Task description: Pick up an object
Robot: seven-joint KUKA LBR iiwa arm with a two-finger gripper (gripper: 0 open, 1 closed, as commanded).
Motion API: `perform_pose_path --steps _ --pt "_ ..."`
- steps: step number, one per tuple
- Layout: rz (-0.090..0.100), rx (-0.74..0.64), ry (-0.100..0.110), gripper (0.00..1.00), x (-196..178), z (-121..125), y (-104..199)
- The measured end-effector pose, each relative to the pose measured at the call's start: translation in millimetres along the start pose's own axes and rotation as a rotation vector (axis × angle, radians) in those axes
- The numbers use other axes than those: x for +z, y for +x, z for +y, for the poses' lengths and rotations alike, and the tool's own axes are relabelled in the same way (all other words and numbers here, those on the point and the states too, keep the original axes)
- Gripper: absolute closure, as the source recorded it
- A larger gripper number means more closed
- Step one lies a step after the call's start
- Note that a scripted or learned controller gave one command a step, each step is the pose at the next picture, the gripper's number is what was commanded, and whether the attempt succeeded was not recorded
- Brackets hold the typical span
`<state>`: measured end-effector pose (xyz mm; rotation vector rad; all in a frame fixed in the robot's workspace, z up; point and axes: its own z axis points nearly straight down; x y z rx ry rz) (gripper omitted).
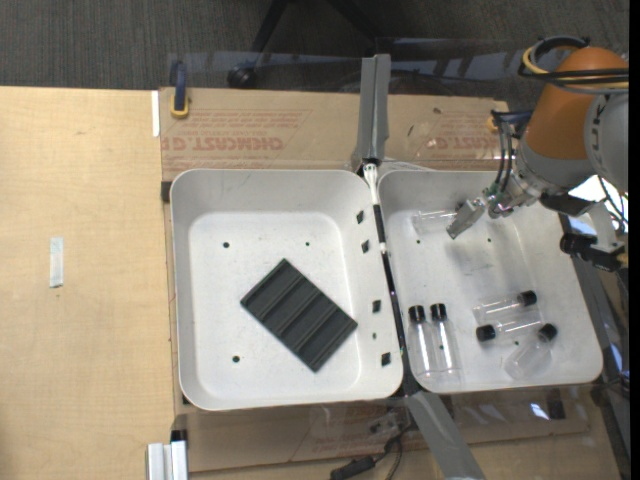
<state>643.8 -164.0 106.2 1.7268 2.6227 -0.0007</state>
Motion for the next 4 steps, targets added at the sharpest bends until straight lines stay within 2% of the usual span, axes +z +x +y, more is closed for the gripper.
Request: perform_pose_path --steps 1,2,3,4 --pt "0.0 -0.032 0.001 0.0 16 0 -39" --pt "0.002 -0.084 0.001 0.0 15 28 26" --pt "0.0 -0.085 0.001 1.0 7 28 25" --pt "0.0 -0.085 0.001 0.0 7 28 25"
